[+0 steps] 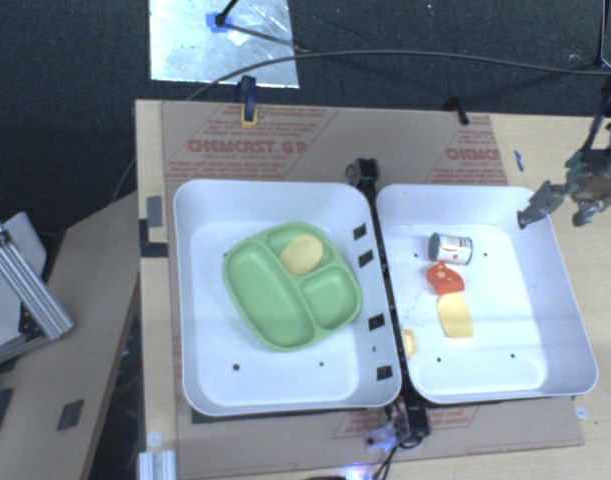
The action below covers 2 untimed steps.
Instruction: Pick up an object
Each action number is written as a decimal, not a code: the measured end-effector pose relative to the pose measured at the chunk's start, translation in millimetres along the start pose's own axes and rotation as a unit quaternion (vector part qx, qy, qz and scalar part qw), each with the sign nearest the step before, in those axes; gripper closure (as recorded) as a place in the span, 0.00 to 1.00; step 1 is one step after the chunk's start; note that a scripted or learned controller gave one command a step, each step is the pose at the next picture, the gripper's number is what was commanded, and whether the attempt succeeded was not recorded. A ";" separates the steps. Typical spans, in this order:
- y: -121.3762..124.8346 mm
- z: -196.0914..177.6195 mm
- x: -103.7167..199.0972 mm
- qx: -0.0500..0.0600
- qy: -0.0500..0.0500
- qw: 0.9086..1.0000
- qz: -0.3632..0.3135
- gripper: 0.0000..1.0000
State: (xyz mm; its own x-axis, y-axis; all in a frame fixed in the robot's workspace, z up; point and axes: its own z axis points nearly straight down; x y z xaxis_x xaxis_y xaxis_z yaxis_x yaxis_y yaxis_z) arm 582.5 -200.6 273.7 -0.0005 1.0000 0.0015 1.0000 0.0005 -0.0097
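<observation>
Gripper (pixel 557 205): finger state cannot be told, nothing visibly held, over right bin (pixel 560 258) rim. Can (pixel 451 248), red piece (pixel 444 279), yellow block (pixel 455 318): left and below. Advice: centre over one item, descend vertically.
</observation>
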 end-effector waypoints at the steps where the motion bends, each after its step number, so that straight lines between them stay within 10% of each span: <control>1: 2.0 -7.2 1.0 -0.006 -0.001 1.000 -0.002 0.00; 2: 3.8 53.6 0.0 -0.005 -0.001 1.000 -0.001 0.00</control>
State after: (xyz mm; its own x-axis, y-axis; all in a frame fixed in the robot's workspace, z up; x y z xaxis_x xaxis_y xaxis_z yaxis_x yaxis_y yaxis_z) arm 585.8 -200.5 220.1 -0.0019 1.0000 -0.0005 1.0000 0.0019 0.0007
